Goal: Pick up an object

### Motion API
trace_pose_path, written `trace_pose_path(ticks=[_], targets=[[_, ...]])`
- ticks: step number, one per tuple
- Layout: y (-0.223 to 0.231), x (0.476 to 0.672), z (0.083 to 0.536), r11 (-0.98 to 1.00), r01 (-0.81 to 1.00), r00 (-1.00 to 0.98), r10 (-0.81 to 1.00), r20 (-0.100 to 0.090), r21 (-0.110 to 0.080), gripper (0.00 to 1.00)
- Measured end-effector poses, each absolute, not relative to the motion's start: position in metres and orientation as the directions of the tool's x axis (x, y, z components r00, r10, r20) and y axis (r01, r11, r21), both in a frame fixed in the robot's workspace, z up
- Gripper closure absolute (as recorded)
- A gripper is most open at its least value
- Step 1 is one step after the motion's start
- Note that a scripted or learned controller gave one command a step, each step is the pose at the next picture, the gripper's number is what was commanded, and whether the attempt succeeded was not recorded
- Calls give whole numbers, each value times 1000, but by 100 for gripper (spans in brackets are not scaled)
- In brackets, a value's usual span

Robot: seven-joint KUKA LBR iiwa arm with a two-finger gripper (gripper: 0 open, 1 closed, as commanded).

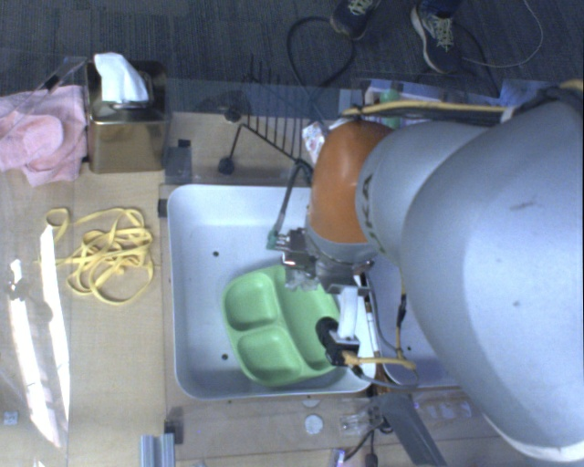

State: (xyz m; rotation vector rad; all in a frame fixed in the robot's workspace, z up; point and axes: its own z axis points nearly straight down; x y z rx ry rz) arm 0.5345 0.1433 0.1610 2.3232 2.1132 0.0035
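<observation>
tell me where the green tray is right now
In the camera view the green tray lies in the white bin, toward its lower right corner, with its right edge under the grey arm.

I am watching the grey arm (474,237) blocking nearly all of the right bin (388,292), so whatever is lying in there is escaping me. The gripper (306,269) is covering the right rim of the green divided tray (265,319), and I am not making out whether the two are touching. The pink cloth (36,137) is running off the left edge and a pair of shoes (438,27) off the top. A small round thing (313,423) on the bench below the left bin (196,274) is showing too tiny to name.
</observation>
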Motion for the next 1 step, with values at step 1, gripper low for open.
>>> trace_pose_path(ticks=[1], targets=[[185,519,203,97,995,-97,995,1,4,100]])
